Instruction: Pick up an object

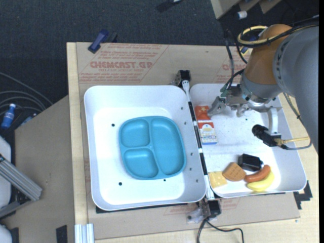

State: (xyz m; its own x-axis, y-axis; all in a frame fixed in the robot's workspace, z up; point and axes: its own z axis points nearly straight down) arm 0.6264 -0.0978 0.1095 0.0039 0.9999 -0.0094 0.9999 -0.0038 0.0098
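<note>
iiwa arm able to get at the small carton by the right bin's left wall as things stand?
Probably yes. The carton lies flat with open floor on its right and nothing on top, with the pincer just beside it. The left wall crowds one side.

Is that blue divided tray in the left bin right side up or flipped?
Right side up. The blue divided tray lies flat on the left bin floor with its three compartments facing the camera, rims raised around each.
</note>
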